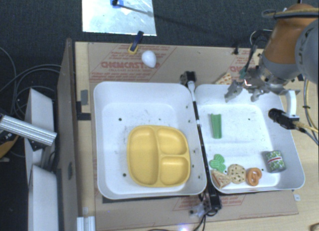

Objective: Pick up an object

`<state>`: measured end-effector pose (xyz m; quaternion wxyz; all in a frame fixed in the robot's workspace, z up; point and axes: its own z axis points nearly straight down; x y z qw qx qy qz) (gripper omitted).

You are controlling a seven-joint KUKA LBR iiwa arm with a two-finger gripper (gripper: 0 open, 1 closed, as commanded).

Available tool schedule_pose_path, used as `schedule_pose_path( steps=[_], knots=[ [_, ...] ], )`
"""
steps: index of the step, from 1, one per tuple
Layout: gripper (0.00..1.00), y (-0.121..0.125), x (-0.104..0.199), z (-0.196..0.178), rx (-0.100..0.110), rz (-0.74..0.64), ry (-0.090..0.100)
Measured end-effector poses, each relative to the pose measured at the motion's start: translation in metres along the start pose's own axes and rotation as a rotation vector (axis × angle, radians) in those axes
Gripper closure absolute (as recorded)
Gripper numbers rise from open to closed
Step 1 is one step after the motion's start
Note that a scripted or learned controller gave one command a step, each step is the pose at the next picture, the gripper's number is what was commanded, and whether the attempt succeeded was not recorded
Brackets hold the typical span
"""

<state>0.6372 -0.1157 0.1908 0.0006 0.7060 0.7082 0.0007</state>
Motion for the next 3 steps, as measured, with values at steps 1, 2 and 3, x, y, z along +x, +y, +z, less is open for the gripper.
schedule_pose_path(
  steps=[1, 2, 3],
  knots=[
    [0.00, -0.032, 0.030, 0.110, 0.003, 0.000, 0.001],
    [1.00, -0.030, 0.029, 0.095, -0.002, 0.000, 0.000],
    [1.00, -0.066, 0.077, -0.028, -0.010, -0.006, 0.002]
  ],
)
